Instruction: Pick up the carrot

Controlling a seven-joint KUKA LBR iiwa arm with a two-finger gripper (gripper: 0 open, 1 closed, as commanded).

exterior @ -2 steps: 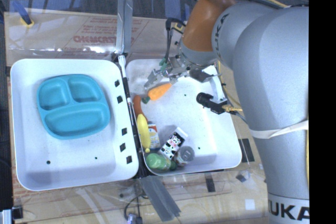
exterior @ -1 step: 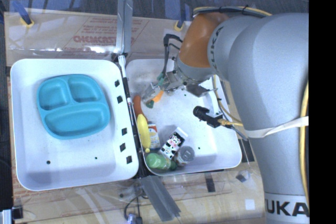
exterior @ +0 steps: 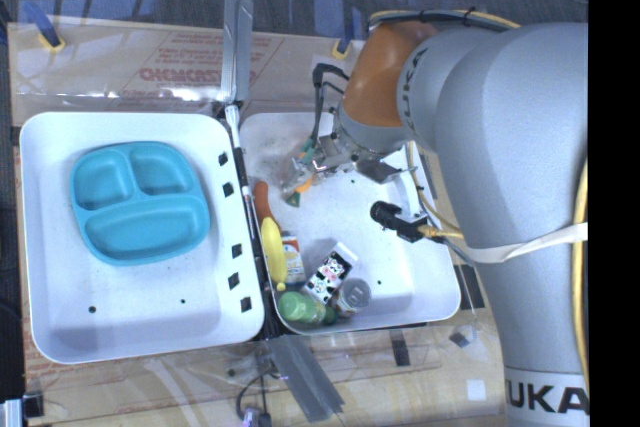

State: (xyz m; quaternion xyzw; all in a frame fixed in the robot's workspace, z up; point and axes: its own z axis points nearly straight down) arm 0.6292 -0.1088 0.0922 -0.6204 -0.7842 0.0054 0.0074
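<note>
The carrot [exterior: 293,196] is small and orange with a green end. It sits in the upper middle of the right bin [exterior: 425,285], and only its green tip and a bit of orange beside the wrist are visible. My gripper [exterior: 303,173] is down in that bin, directly on top of the carrot and covering most of it. The grey arm with its orange band [exterior: 375,80] reaches in from the right.
Along the right bin's left wall lie a reddish-orange stick [exterior: 261,199], a yellow banana [exterior: 271,250] and a small carton [exterior: 292,258]. A green item [exterior: 300,307], a black-and-white box [exterior: 329,275] and a grey can [exterior: 354,294] sit at the front. The left bin [exterior: 60,315] holds a blue divided plate [exterior: 140,200].
</note>
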